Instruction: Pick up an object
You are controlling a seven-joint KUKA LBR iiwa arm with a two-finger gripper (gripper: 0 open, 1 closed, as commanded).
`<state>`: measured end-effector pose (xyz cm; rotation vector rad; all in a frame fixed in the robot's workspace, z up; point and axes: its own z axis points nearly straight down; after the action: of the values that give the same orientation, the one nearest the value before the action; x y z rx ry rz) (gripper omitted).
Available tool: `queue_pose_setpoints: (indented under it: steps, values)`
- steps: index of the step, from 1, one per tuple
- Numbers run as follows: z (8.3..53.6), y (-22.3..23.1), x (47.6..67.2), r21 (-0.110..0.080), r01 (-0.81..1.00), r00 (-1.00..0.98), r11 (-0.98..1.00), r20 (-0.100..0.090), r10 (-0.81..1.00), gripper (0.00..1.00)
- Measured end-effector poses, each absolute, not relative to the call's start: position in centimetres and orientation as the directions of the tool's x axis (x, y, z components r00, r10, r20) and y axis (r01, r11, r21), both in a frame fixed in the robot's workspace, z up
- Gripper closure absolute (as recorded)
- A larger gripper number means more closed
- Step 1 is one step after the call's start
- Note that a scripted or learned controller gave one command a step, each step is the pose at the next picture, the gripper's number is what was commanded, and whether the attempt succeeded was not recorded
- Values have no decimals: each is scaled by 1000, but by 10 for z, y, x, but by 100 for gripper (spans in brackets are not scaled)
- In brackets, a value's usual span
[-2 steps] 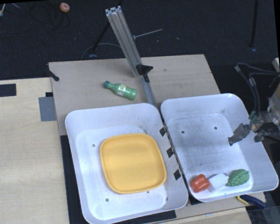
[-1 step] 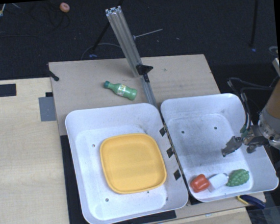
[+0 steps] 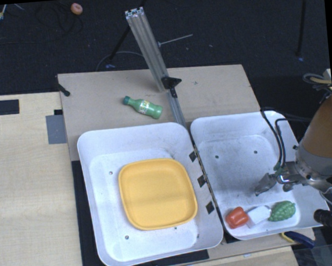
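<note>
Along the front of the right bin (image 3: 235,128) lie three small things: a red pepper-like piece (image 3: 237,217), a white piece (image 3: 258,214) and a knobbly green piece (image 3: 281,211). My gripper (image 3: 272,188) hangs just above and behind them, nearest the green and white pieces. It is open and holds nothing. The arm's orange band (image 3: 323,132) reaches in from the right edge.
A square yellow plate (image 3: 158,193) lies in the left bin (image 3: 97,148). A small green bottle (image 3: 143,107) lies on the bench behind the bins. An aluminium post (image 3: 150,46) slants up from between the bins. A black cable (image 3: 279,142) loops over the right bin.
</note>
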<state>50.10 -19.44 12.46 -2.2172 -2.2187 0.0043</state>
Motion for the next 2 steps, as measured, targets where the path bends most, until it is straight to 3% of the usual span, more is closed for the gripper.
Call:
queue_pose_setpoints:
  steps: [1,2]
  values:
    - [91,-194,501,0,1000,-1,1,0,1000,0]
    - [102,-195,501,2,1000,2,-2,0,1000,100]
